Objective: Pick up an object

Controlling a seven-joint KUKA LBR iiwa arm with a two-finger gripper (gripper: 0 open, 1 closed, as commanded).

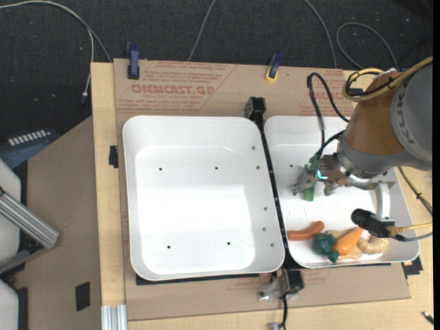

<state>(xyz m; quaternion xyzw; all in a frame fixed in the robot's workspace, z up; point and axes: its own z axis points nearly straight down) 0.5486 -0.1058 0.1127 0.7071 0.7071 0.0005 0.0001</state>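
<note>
Item 1. Hand: centre-right of frame, inside right bin, hanging off grey arm w/ orange band. Fingers point toward frame left and down. Whether they are apart or together: cannot tell, too small and dark against the wrist. A small green piece sits right at the tips; poss. an object in the grip, poss. just lying under them; not resolvable.

Item 2. Nearest clear targets: cluster along lower edge of right bin, below and slightly right of hand.
- orange sausage-shaped object: long axis approx. left-right in frame, slight tilt; lies almost directly below hand, near bin's left wall.
- green object: just right of it, touching or nearly.
- orange carrot-like object and pale object: further right, bunched together.

Item 3. Key relation: cluster lies toward lower frame from hand, apart from it; sausage-shaped object is closest and its long axis runs crosswise to that approach, so a grip across its narrow width looks feasible.

Item 4. Left bin: well apart from hand, frame centre-left, on surface.
</note>
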